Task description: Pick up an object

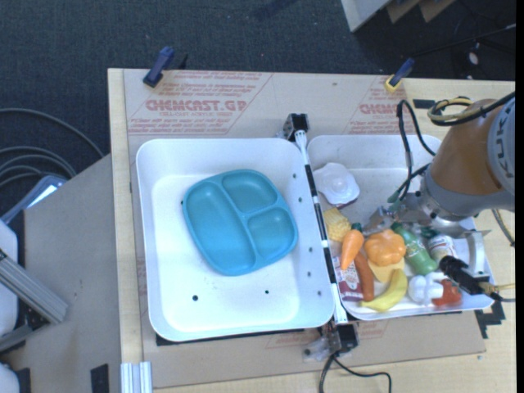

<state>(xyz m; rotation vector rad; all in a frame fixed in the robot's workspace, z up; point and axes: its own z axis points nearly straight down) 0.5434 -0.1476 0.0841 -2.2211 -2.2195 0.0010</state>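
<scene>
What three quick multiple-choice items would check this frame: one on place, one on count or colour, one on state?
1. Where does the blue plate lie?
A. in the left bin
B. in the right bin
C. on the bare bench

2. How many compartments does the blue plate have?
A. two
B. three
C. five

3. How does the banana lie?
A. alone on the plate
B. in the right bin's near corner among the other toy food
C. hanging over the wall between the bins

Answers:
1. A: the blue plate sits inside the left bin.
2. B: its ridges mark off one large and two smaller sections.
3. B: the banana lies low in the right bin, next to the carrot and the orange, under the arm.
</scene>
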